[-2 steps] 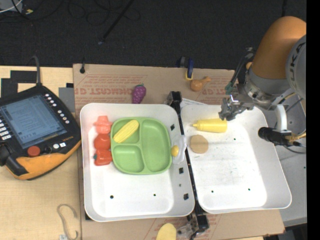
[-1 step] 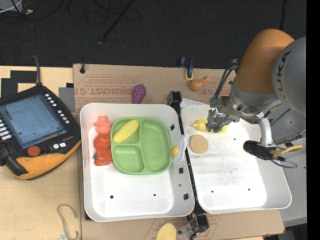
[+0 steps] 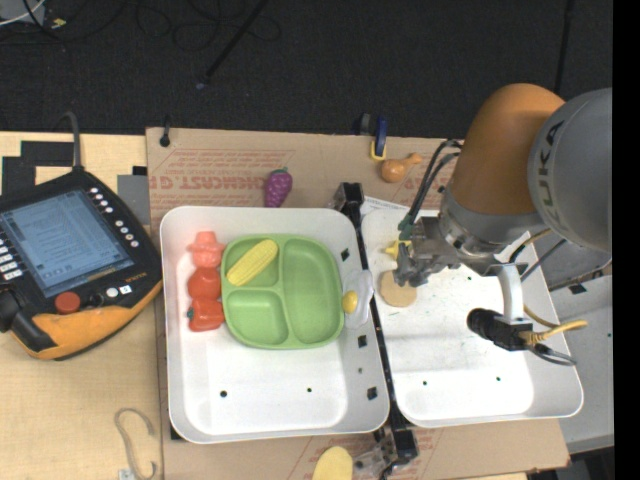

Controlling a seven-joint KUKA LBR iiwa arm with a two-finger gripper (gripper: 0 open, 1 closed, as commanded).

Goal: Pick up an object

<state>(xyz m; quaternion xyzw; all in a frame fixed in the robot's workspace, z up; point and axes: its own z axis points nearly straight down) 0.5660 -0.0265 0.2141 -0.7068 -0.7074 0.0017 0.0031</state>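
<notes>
The gripper [image 3: 408, 266] hangs over a flat tan disc [image 3: 397, 292] at the right bin's [image 3: 470, 388] left edge; whether it is apart or together cannot be told. The disc lies low beside the wall, so a grasp could skid off or strike the rim.

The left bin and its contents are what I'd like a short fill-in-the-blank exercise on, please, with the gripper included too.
1. The yellow corn cob lies in a compartment of the ____ divided plate.
2. The red toy lies in the left bin, to the ____ of the plate in the camera view.
3. The gripper hangs over the ____ bin, just above a tan round disc.

Missing words: green; left; right
</notes>
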